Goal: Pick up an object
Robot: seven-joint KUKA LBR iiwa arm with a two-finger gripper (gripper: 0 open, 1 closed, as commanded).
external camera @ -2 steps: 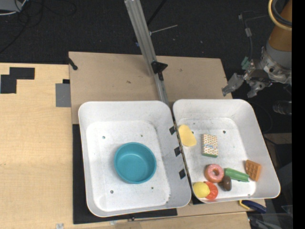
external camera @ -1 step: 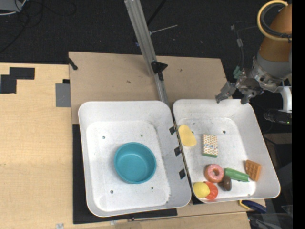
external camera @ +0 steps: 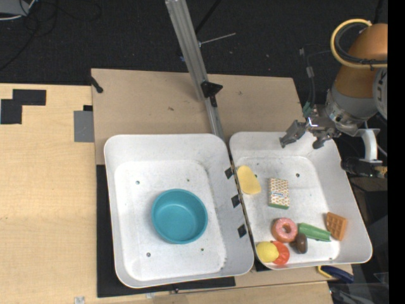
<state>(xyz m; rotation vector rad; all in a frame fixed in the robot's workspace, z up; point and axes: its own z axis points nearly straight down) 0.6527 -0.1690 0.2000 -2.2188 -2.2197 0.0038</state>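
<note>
Hovering open jaws (external camera: 307, 133) above right bin (external camera: 354, 202)

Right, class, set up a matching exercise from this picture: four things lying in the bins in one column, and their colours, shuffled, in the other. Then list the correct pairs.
Things:
1. bowl in the left bin
2. doughnut in the right bin
3. waffle near the right bin's right wall
4. long stick-shaped toy beside the doughnut

Colours:
A. green
B. orange-brown
C. teal
D. pink

Pairs: 1-C, 2-D, 3-B, 4-A
</note>
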